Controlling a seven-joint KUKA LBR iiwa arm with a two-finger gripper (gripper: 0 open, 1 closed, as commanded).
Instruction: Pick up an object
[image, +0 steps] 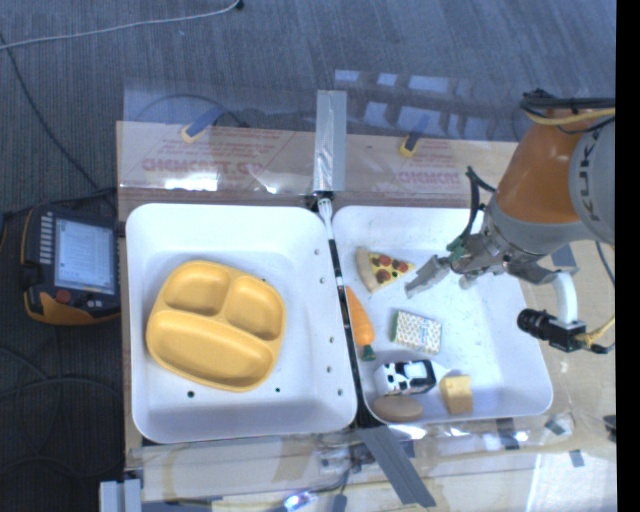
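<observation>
My gripper (438, 284) hangs over the right bin (520, 350), below the orange band of the arm (540, 180). Its fingers stand open with nothing between them. One fingertip (413, 288) points left, just right of a pizza slice (382, 267) and above a pale checkered cracker (417, 330). An orange carrot (358, 320) lies along the bin's left wall. At the front sit a black-and-white cow toy (406, 376), a brown oval piece (399, 407) and a yellow cheese block (457, 392).
The left bin (150, 400) holds a yellow divided plate (215, 322). A ridge (338, 300) separates the two bins. A black camera part (545, 326) juts from the wrist over the right bin's right side. A handheld controller (70, 265) lies left of the bench.
</observation>
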